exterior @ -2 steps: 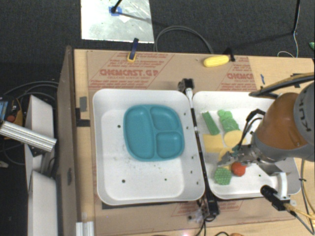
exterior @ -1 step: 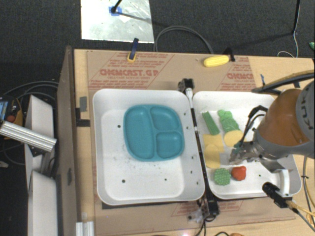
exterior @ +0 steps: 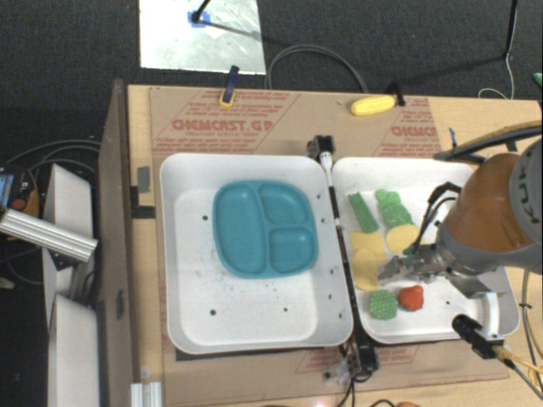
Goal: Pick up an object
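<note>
Gripper [exterior: 397,267] lowered into right bin [exterior: 488,312], finger state cannot be told, red object [exterior: 411,298] just beside it toward the bin's near wall, green knobbly piece [exterior: 383,304] alongside.

There were two white bins on the bench, the left bin [exterior: 182,312] and the right bin [exterior: 424,172], side by side. I took the left bin as my landmark. Inside it lay one teal divided plate [exterior: 264,228]. In the bin to its right I counted six small toy foods: one green stick [exterior: 363,213], one green bumpy piece [exterior: 391,206], two pale yellow pieces [exterior: 366,257] [exterior: 400,238], one green round knobbly piece [exterior: 383,304] and one red piece [exterior: 411,298]. Behind the left bin, toward the far right, one yellow object [exterior: 372,104] lay on the board. One arm [exterior: 492,214] stood over the right bin.
</note>
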Robot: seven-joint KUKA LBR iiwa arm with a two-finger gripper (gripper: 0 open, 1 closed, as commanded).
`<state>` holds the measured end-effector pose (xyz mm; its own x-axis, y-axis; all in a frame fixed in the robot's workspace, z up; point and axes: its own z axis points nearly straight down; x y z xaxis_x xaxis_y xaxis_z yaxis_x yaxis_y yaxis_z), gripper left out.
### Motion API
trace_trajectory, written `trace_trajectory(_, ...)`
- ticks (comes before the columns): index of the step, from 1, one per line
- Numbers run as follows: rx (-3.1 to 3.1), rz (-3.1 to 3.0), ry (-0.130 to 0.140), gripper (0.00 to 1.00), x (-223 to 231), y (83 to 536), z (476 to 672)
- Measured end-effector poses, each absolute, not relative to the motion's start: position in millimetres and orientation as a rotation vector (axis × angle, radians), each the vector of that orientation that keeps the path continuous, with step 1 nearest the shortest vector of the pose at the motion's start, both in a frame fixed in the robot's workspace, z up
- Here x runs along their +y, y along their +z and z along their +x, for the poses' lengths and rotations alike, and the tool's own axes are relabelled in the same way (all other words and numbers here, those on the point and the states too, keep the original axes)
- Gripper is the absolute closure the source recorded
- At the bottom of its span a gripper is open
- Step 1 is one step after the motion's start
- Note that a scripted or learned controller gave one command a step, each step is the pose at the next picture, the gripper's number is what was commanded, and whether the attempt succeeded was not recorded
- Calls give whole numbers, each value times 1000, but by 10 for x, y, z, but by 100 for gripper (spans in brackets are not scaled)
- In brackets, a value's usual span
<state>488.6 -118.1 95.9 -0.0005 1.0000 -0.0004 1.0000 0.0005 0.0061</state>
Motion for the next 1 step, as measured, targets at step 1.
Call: trace_trajectory(1, 2221, 2206, 8, 0, -1502, 855, 5923)
